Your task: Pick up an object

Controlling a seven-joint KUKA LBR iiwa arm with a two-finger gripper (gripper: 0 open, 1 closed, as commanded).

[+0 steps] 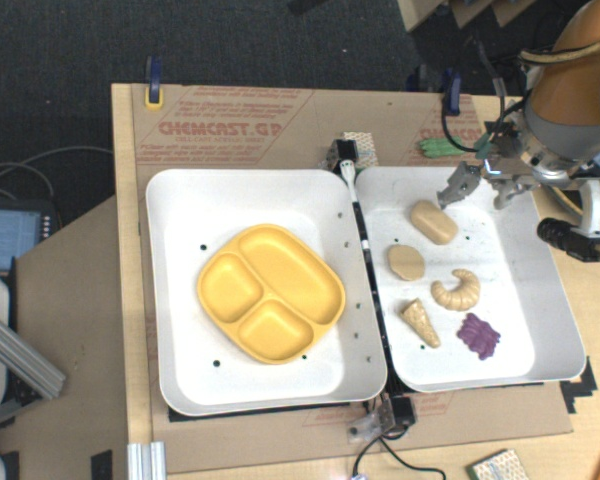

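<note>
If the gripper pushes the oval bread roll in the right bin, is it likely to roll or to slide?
The bread roll looks rounded and oblong, so it would probably roll sideways rather than slide. It seems a light toy food, likely easy to knock away. The right bin looks smooth, giving little grip.

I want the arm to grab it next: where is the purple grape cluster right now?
The purple grape cluster lies in the right bin, at its near right part, just below and right of the croissant and right of the cone-shaped piece.
</note>
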